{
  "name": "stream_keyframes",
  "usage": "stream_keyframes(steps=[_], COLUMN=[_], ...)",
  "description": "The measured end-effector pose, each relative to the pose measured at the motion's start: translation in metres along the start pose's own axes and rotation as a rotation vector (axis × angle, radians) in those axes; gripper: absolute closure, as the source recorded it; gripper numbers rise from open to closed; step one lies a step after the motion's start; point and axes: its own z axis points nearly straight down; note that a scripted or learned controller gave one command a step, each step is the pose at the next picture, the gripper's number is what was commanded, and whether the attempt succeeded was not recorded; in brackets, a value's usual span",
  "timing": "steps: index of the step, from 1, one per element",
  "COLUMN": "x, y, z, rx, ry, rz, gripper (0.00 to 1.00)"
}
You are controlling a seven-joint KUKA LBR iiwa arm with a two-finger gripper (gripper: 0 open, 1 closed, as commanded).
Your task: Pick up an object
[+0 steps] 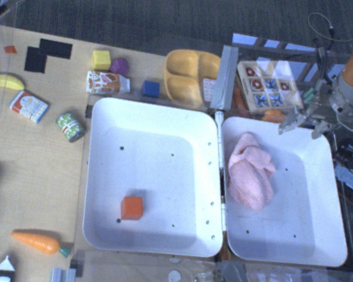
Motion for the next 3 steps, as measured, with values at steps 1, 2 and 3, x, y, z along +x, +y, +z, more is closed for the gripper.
stream_keyframes(steps=[1, 2, 3], x=[0.018, 0.053, 0.056], y=[-0.054, -0.051, -0.047], z=[0.113, 0.130, 0.118], rx=[0.001, -0.012, -0.020], ry=[0.000, -0.004, -0.003], rz=[-0.198, -0.296, -0.299], gripper=[0.00, 0.00, 1.00])
